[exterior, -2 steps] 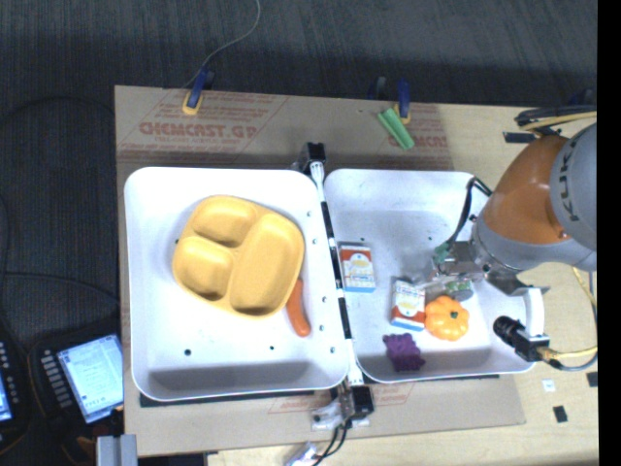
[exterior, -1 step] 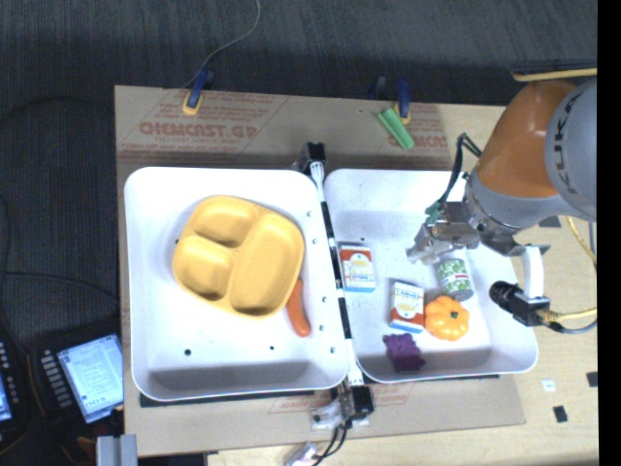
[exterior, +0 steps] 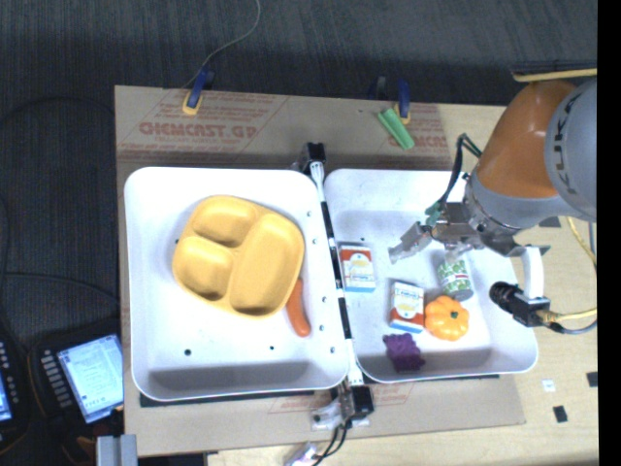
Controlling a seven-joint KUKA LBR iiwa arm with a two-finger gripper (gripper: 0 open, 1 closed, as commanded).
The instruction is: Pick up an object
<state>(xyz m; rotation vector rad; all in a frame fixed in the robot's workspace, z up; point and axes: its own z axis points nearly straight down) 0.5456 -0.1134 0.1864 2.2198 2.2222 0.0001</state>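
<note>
My gripper [exterior: 432, 250] hangs over the middle of the right bin [exterior: 514, 357], its fingers spread open and nothing between them. One grey finger [exterior: 406, 245] points left. Just below the gripper lies a small green and white can [exterior: 454, 279]. In front of that sit an orange pumpkin toy [exterior: 446, 318], a small orange and white box [exterior: 406, 306] and a purple toy [exterior: 404, 350]. A white box with a blue and orange label [exterior: 357, 266] lies near the bin's left wall.
The left bin [exterior: 155, 357] holds a large yellow divided dish [exterior: 238, 252] and an orange carrot [exterior: 297, 311] along its right side. A green marker [exterior: 396, 129] and blue clips [exterior: 198, 91] sit on the cardboard behind the bins.
</note>
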